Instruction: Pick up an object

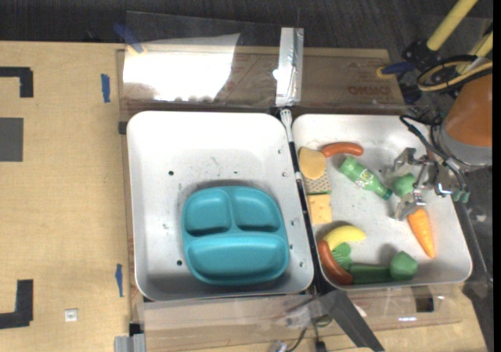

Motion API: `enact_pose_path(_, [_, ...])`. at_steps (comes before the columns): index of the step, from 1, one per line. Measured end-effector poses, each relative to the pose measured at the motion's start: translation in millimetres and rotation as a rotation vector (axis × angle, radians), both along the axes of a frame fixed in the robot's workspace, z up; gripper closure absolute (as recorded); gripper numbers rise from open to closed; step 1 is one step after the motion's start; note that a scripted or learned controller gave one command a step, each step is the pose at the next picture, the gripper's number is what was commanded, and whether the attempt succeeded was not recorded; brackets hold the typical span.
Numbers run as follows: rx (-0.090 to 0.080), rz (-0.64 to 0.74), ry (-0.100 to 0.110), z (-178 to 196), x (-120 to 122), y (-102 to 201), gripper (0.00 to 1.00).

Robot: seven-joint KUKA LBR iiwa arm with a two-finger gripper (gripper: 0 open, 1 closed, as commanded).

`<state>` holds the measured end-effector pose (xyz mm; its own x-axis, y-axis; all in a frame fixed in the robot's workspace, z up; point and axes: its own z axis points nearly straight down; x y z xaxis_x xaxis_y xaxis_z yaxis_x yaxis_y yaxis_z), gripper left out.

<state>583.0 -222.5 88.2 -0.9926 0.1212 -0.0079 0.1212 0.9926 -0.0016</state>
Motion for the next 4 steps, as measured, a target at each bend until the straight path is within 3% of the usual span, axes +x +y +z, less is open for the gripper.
enact_pose_path(2, [0.003,-0.132,-0.004,0,-48,1,0.0])
enact_pose_path(3, [0.003,-0.294,-0.006,1,-82,1,0.0])
enact_pose_path(4, [0.001,-0.3,-0.005,1,-100,11,0.0])
